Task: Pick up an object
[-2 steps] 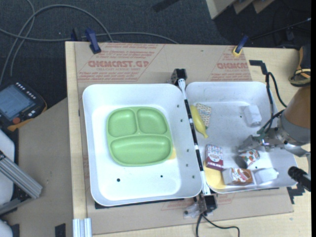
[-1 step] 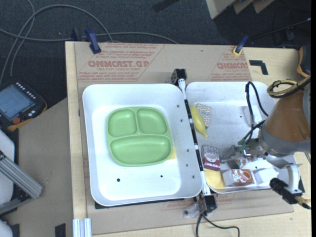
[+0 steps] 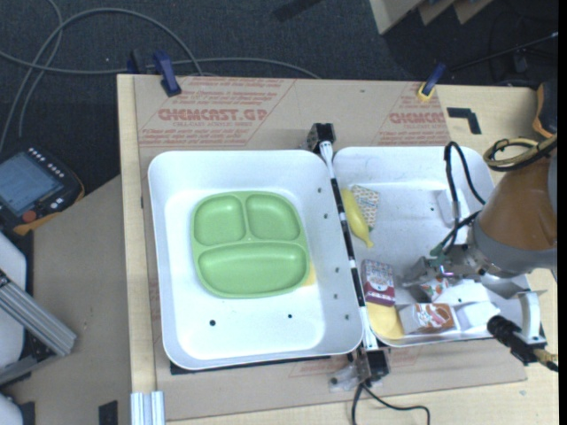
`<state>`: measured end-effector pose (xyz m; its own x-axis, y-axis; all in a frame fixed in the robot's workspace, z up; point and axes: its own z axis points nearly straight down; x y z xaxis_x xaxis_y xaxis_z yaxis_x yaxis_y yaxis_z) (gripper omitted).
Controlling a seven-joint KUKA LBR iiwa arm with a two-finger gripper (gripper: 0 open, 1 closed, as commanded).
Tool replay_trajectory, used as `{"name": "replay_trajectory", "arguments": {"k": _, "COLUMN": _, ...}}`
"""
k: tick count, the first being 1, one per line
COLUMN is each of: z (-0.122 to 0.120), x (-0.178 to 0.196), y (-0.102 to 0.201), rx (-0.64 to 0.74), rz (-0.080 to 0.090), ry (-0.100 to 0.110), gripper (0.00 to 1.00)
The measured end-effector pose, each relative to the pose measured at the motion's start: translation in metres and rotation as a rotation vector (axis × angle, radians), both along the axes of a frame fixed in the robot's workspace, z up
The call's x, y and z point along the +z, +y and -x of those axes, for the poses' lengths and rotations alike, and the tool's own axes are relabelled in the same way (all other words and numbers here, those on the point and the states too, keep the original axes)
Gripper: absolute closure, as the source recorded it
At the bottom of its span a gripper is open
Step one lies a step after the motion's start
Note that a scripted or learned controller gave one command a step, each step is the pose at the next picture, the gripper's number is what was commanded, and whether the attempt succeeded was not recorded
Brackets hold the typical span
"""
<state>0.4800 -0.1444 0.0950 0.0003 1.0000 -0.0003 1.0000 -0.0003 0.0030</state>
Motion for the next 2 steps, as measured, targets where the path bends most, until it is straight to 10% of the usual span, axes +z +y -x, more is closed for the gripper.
{"name": "replay_trajectory", "arguments": {"k": 2, "z": -0.052, "x": 0.133, "y": 0.158, "rx": 0.003, "rz": -0.001, "ry": 0.003, "gripper": 1.00}}
